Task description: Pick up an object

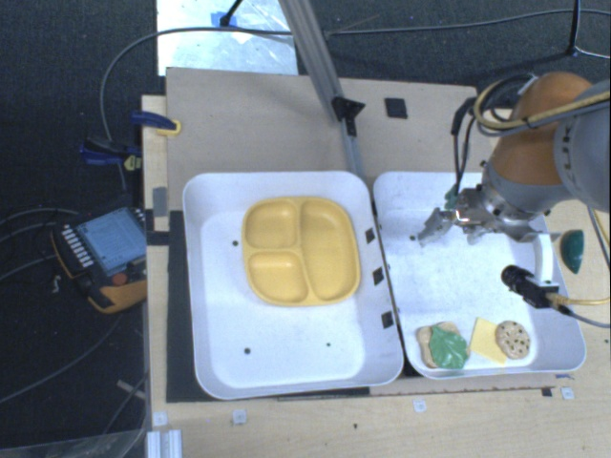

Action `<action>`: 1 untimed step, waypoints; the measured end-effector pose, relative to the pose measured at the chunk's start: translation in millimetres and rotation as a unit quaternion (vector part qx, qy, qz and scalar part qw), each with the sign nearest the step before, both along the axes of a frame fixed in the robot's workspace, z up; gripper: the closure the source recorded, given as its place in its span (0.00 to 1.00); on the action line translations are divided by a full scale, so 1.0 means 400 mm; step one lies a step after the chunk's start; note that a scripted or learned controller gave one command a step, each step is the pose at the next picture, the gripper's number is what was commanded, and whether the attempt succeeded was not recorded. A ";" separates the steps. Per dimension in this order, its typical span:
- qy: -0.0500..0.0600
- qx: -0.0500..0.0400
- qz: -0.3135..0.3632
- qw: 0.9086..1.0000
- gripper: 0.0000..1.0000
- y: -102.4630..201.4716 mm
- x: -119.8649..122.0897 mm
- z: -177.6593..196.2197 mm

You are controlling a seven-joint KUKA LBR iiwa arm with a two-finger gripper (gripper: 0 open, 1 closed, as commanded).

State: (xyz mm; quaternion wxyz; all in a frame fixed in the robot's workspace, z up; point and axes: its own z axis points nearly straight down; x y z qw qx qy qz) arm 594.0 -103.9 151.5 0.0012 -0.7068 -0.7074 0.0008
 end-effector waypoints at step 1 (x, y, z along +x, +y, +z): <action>-0.001 0.000 0.002 1.000 0.00 0.014 0.019 -0.118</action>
